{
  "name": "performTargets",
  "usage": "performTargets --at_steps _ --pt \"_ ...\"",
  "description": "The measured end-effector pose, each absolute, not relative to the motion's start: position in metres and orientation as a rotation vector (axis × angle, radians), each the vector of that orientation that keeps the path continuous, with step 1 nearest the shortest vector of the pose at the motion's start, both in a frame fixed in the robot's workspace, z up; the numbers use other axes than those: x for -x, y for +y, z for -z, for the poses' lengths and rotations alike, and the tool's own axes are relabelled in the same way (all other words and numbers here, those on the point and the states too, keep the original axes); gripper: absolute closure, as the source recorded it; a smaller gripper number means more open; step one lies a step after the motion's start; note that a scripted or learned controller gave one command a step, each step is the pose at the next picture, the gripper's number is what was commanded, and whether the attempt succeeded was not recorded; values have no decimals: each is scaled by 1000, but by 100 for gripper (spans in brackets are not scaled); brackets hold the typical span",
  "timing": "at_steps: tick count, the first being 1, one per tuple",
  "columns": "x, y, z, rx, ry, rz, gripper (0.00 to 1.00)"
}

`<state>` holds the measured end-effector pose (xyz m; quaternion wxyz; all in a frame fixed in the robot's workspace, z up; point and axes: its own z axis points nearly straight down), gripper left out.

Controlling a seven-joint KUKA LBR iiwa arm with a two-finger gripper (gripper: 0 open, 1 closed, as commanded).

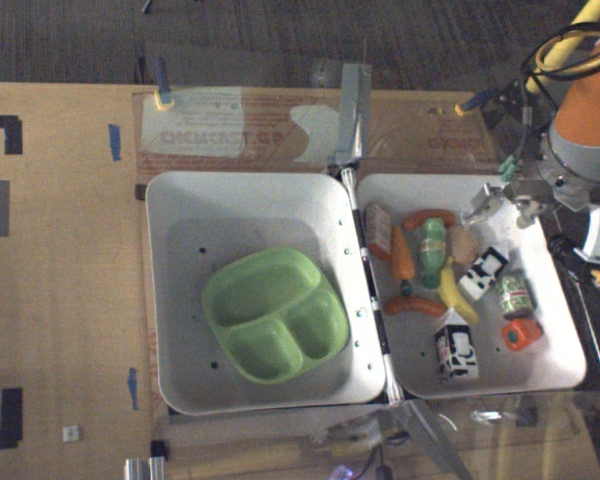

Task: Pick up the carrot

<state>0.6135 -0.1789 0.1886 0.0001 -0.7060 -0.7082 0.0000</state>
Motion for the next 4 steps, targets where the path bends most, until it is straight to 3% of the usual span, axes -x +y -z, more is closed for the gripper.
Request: performTargets --at_steps 1,2,3,4 --pt "-638 -175 -112 2030 -2427 13 0" --pt "-623 -122 -93 1944 -2490 10 0" --pt "-602 -105 -92 1610 -2717 -3 0" --pt "-624 -87 -186 1876 -2525 4 0"
